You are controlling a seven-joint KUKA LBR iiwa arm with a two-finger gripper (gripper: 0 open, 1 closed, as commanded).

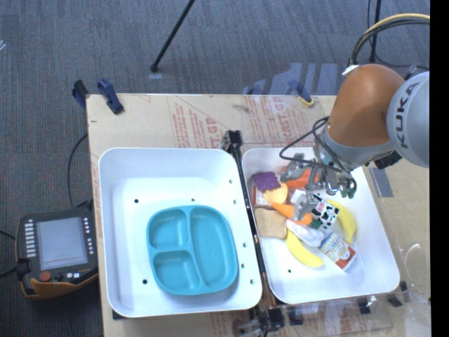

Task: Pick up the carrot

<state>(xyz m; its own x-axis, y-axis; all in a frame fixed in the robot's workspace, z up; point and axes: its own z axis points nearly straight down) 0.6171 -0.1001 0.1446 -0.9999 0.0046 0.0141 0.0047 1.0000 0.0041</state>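
Observation:
The carrot (283,208) is a small orange wedge lying in the right bin (375,262), on the edge of a slice of toast (269,222). My gripper (309,196) hangs low over the bin's middle, just right of and slightly above the carrot, close to it. Its tip sits among crowded items, and I see nothing clearly held in it. The arm's orange band (361,107) hides the bin's far right corner.
Around the carrot lie purple grapes (266,182), another orange piece (297,184), two bananas (304,250), a cow-patterned carton (324,215) and a small packet (337,250). The left bin (126,181) holds a blue divided plate (191,248). A teach pendant (56,248) lies off the bench at left.

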